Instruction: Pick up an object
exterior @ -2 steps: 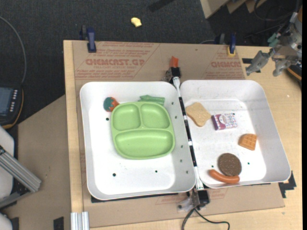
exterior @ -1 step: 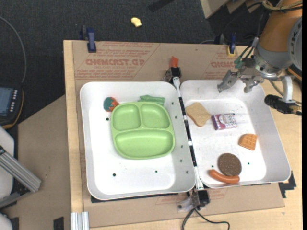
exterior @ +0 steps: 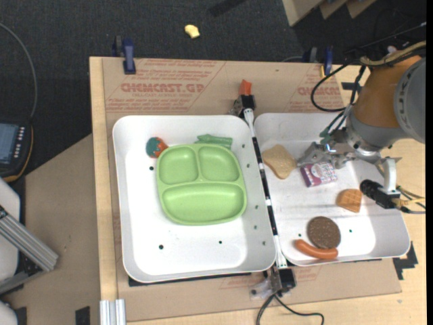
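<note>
The gripper [exterior: 323,156] is hovering low in the right bin [exterior: 385,246], touching a purple packet [exterior: 318,175] beside the bread slice [exterior: 279,161]; whether it is gripping cannot be told.

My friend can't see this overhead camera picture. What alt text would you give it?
A grey and orange robot arm reaches into the right white bin above a purple packet, among toy foods. The left white bin holds a green divided plate.
</note>
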Robot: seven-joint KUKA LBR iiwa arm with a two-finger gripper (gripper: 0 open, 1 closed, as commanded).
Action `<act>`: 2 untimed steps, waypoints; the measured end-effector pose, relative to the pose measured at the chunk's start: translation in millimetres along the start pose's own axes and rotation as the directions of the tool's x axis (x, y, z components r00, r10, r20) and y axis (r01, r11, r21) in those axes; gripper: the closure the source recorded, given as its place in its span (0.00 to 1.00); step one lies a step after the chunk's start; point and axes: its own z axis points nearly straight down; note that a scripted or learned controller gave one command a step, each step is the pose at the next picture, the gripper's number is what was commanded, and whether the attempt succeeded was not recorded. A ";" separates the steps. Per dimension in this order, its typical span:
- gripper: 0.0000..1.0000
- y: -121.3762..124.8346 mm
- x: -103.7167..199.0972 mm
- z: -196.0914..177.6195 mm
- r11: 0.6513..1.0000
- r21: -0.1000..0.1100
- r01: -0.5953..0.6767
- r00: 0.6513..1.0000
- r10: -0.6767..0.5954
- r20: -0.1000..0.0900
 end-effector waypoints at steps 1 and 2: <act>1.00 2.3 -0.7 -13.3 1.000 -0.006 0.004 1.000 -0.004 0.007; 1.00 32.9 74.4 -91.1 1.000 -0.009 0.013 1.000 -0.013 0.004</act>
